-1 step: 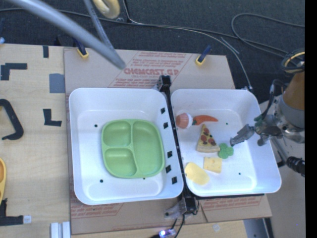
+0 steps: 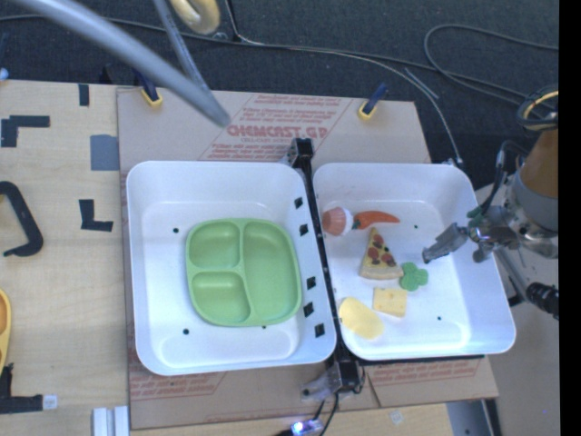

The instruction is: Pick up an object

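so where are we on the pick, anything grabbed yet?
Nothing picked yet. The gripper hangs over the right bin near its right side, with nothing between its fingers. The pizza slice, green piece and cheese lie on the floor. Descent, grasp, lift remain.

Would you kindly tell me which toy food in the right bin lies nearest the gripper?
The green piece, beside the pizza slice; it lies closest to the gripper, while the other foods sit farther left.

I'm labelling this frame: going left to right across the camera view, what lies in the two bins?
Green divided tray → pinkish ball → yellow piece → pizza slice → green piece → gripper
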`<action>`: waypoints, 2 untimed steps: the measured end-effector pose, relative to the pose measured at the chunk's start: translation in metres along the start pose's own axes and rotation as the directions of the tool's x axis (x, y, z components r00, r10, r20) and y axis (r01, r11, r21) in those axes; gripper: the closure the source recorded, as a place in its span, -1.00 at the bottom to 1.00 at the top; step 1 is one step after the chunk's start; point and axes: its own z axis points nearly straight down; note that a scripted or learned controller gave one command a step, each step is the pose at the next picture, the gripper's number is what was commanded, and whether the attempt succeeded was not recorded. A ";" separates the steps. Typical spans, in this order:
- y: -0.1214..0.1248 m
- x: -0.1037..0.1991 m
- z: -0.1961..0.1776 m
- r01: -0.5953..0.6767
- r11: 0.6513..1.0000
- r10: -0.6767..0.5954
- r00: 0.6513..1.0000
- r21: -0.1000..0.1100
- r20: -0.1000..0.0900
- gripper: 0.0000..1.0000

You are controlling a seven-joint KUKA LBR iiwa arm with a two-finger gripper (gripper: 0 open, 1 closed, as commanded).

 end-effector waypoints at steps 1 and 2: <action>0.009 -0.001 0.057 -0.001 1.000 0.001 1.000 0.005 0.000 -1.00; -0.003 -0.001 0.110 -0.001 1.000 0.001 1.000 0.006 -0.001 -1.00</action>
